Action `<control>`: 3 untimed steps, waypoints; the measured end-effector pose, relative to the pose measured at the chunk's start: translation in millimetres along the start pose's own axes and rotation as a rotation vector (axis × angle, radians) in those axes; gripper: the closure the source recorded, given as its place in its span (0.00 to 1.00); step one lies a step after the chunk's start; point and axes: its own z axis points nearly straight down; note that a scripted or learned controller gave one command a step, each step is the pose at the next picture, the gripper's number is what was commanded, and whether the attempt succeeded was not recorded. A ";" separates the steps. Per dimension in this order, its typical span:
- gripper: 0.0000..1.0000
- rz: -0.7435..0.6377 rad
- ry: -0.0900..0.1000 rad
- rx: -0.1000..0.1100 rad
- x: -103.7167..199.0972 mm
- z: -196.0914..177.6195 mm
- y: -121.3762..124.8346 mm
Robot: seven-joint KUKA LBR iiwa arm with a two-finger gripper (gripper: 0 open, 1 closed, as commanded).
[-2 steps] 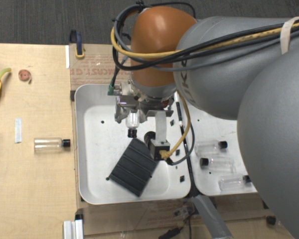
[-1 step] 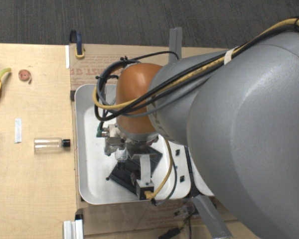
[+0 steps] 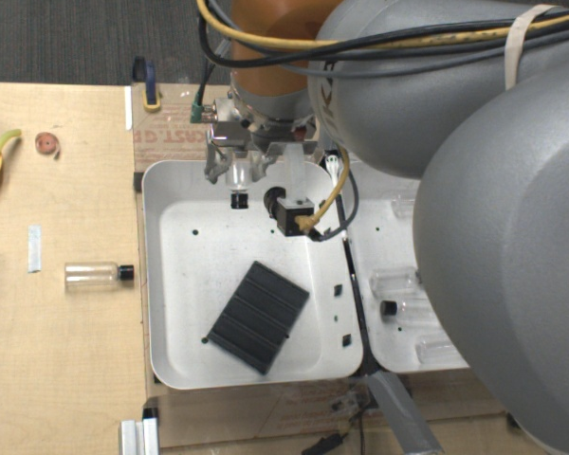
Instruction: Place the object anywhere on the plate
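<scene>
Black ribbed slab (image 3: 259, 315), one, in left bin (image 3: 171, 349); pincer (image 3: 239, 173) state unclear.

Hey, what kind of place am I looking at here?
Probably a robotics lab test bench: a grey robot arm reaches over two shallow white bins, and cables run along it above a wooden bench.
</scene>
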 end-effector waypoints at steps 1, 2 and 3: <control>1.00 -0.290 0.001 0.004 -2.0 114.2 -83.6; 1.00 -0.383 0.003 -0.001 -2.0 185.0 -132.8; 1.00 -0.286 0.001 0.000 -36.8 50.3 -133.8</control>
